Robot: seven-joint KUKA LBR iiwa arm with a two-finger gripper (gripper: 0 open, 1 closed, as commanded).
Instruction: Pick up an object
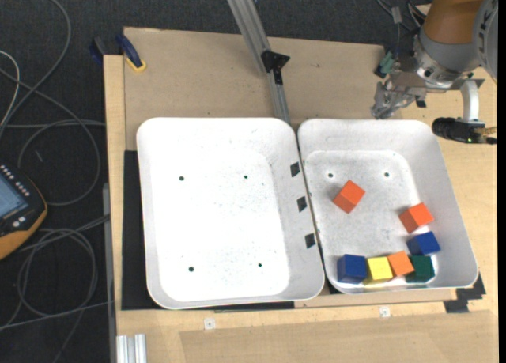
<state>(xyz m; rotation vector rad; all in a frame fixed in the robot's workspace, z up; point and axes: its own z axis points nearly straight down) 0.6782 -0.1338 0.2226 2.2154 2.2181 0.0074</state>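
The right bin (360,134) holds several small blocks. An orange block (349,195) lies near its middle, and a second orange block (417,216) sits by the right wall. Along the front edge stand a blue block (353,266), a yellow block (379,268), an orange block (400,262) and a green block (422,268), with another blue block (424,243) just behind them. My gripper (387,105) hangs above the back rim of the right bin, well behind all the blocks, with nothing seen between its fingers.
The left bin (158,148) sits beside the right one. A slanted metal pole (253,33) crosses the bench behind the bins. A blue-handled tool (131,51) lies at the bench's back left corner. Cables and a handheld device (16,207) lie on the floor to the left.
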